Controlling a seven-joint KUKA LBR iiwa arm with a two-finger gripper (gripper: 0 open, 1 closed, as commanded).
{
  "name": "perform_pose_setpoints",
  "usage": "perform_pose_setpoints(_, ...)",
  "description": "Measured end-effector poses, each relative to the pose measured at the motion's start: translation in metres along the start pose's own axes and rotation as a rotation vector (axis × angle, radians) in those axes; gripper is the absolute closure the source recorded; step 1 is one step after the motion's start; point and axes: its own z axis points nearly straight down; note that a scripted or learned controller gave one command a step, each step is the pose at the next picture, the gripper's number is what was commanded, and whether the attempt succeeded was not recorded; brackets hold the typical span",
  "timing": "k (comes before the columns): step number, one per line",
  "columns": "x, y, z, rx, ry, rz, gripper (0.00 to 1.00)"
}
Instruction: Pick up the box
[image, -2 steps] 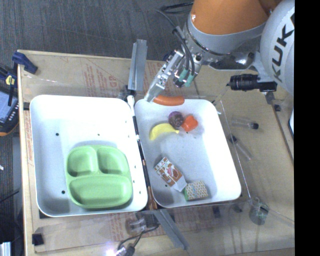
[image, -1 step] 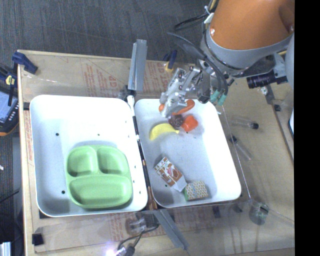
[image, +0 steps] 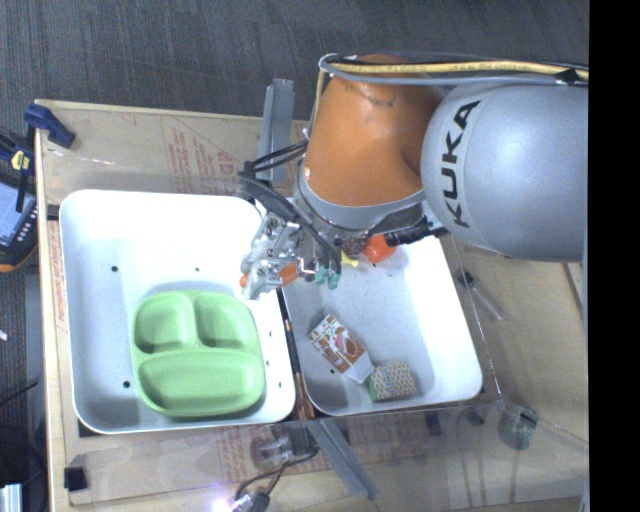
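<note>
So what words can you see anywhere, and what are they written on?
"KUKA": black letters running down the grey arm.
Red print on the bench's board: too blurred to read.
Box in the right bin: a printed picture, any words too small to read.

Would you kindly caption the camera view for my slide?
KUKA arm's gripper hovers over the bins' divide; box lies in right bin, green tray in left bin.
</note>
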Motion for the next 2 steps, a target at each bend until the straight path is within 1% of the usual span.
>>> perform_pose_setpoints(1,0.032,-0.03,0.063,0.001,0.001,0.138,1.0)
perform_pose_setpoints(2,0.016,-0.053,0.051,0.001,-0.001,0.453,1.0)
